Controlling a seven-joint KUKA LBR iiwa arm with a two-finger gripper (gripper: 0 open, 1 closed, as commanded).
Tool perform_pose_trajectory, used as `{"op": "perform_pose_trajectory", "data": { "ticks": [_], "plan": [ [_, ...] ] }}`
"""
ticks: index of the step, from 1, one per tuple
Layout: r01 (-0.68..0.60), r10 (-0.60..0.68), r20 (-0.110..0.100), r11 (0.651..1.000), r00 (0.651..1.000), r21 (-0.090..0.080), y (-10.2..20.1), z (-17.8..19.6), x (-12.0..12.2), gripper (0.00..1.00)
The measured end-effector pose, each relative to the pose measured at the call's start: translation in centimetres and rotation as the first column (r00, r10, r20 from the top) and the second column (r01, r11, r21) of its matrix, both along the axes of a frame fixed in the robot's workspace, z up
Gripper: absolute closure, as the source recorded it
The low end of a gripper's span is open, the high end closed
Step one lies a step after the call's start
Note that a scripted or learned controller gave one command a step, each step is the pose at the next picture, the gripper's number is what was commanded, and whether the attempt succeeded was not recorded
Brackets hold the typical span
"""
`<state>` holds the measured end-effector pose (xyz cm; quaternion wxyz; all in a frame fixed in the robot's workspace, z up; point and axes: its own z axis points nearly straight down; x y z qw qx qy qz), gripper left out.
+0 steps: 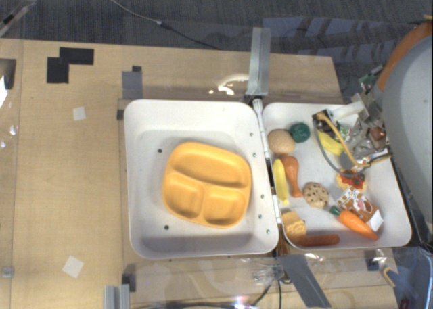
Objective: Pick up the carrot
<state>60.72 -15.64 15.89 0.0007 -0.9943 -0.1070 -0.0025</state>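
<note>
Smooth tapered orange carrot [356, 223] lying in right white bin's [400, 232] near corner, beside a printed packet [357, 204]. Metal gripper [362, 140] above the far side; finger state impossible to tell. Glossy yellow sectioned tray [206, 184] in left bin [145, 132].

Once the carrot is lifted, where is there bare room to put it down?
The left bin has bare floor around the yellow tray, widest along its left and front walls. The right bin is crowded: carrot, cookie, sausage, banana and gripper.
</note>
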Motion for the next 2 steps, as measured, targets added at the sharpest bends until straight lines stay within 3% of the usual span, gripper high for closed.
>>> {"op": "perform_pose_trajectory", "data": {
  "ticks": [1, 2],
  "plan": [
    [0.001, -0.001, 0.000, 1.000, 1.000, -0.002, 1.9, 1.5, 5.8, 1.00],
    [-0.003, 0.003, 0.005, 1.000, 1.000, -0.002, 4.0, 6.8, 4.7, 1.00]
  ]
}}
